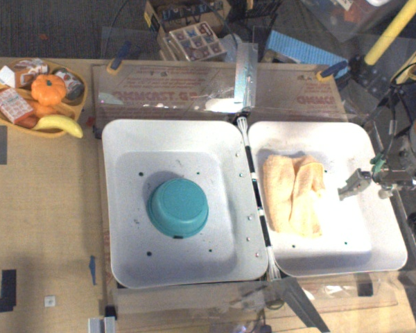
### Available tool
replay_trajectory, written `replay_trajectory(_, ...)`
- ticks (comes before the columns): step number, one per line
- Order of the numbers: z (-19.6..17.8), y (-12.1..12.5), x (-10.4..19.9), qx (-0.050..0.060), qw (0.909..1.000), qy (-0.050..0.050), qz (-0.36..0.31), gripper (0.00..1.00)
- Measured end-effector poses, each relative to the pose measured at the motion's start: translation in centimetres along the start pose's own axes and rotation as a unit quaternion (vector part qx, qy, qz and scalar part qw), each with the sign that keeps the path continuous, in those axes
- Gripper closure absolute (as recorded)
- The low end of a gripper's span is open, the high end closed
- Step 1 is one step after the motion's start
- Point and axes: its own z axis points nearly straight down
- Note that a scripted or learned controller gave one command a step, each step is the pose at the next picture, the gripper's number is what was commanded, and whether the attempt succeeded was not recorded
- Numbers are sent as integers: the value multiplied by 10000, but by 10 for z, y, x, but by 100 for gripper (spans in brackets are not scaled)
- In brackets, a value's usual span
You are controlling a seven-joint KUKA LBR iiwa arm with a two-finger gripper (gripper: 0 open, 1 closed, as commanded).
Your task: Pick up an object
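Note:
An upturned teal bowl (179,207) lies in the middle of the left white bin (125,151). A folded pale yellow cloth (293,193) rests in the left half of the right white bin (353,245). My gripper (362,184) hangs over the right side of the right bin, a short way right of the cloth and apart from it. Nothing shows in its grasp.
A yellow dish (35,120) with a banana, an orange pumpkin and small boxes sits on the bench at the far left. Clear plastic panels (173,89) stand behind both bins. Cables and a yellow bar (395,23) crowd the back right.

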Motion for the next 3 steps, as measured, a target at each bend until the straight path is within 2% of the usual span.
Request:
replay_trajectory(1,-10,-9,29,-6,9924,-2,1232,0)
replay_trajectory(2,96,67,47,-1,9953,-4,970,0)
replay_trajectory(3,144,113,62,-73,9995,-12,295,0)
